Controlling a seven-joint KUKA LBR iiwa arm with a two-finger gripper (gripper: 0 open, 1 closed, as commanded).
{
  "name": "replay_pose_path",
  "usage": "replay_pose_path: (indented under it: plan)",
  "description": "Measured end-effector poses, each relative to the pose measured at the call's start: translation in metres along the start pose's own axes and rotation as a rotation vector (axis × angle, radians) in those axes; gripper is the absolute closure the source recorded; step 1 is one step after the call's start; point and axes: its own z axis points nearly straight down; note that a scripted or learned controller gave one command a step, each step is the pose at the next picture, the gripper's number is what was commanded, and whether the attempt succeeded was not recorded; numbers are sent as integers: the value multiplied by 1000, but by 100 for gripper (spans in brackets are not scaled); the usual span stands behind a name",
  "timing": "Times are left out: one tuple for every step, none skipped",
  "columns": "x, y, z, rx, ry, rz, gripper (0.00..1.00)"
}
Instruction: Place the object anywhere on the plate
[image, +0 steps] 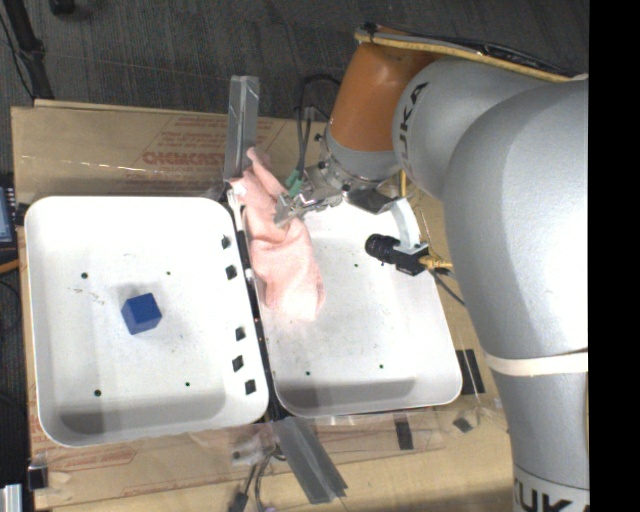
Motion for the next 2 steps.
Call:
replay_pose_path:
  plan:
    - [1, 0, -39, 0, 0, -7, 100]
    - [43, -9, -34, 3, 1, -414, 100]
